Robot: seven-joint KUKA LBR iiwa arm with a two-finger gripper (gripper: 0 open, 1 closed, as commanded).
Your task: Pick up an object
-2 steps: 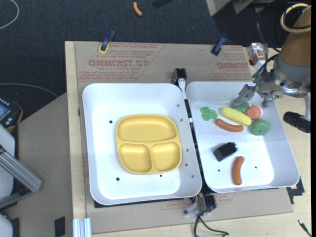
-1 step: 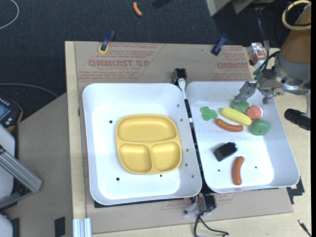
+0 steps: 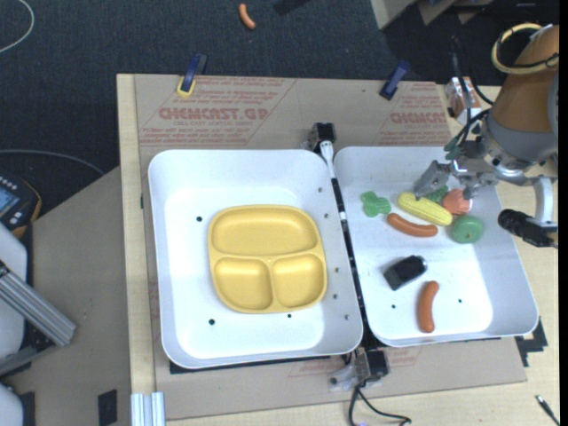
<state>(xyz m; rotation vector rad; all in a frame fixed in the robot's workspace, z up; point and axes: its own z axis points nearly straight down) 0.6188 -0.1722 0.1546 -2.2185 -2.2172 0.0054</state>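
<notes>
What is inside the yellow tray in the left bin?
The yellow tray in the left bin shows three bare compartments with nothing in them. The bin floor under it is covered.

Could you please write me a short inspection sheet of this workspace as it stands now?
Surface: cardboard-covered bench bearing a left white bin and a right white bin.
Job's things: yellow corn cob, two orange sausages, green toys, black block, all in the right bin.
Clutter: yellow compartment tray in the left bin.
Grippers: gripper low over the toy cluster.
Cables: black cable at the front edge.
Surroundings: dark carpet.
</notes>
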